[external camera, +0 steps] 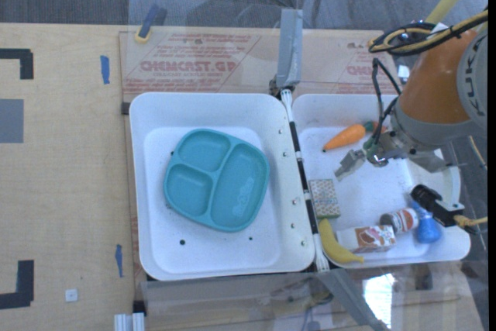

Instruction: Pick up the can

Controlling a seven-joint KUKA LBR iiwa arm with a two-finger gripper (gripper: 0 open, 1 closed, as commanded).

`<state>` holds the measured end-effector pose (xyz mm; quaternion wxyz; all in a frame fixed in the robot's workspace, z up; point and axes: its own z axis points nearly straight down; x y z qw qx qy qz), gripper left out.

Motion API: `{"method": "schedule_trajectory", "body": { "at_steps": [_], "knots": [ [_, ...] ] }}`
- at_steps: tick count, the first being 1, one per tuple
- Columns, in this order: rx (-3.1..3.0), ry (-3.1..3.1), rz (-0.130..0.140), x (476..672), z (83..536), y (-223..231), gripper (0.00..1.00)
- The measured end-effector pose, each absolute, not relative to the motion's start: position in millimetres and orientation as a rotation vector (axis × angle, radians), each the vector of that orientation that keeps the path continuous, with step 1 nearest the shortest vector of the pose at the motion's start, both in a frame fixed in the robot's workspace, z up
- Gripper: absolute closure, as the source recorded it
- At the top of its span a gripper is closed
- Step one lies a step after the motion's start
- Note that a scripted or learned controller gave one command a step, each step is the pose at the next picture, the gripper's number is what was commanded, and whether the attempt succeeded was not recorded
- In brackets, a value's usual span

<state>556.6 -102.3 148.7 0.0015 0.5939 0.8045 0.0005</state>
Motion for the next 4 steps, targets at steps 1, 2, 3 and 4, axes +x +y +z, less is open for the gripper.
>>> {"method": "schedule_trajectory", "body": {
  "at_steps": [1, 2, 3, 4],
  "knots": [
    [1.705, 2.631, 0.006, 519.9, 89, -166, 0.0],
    [1.706, 2.626, 0.005, 577.7, 89, -153, 0.0],
    [1.604, 2.694, 0.001, 518.9, 88, -197, 0.0],
    [1.606, 2.683, 0.006, 520.9, 100, -198, 1.0]
  ]
}}
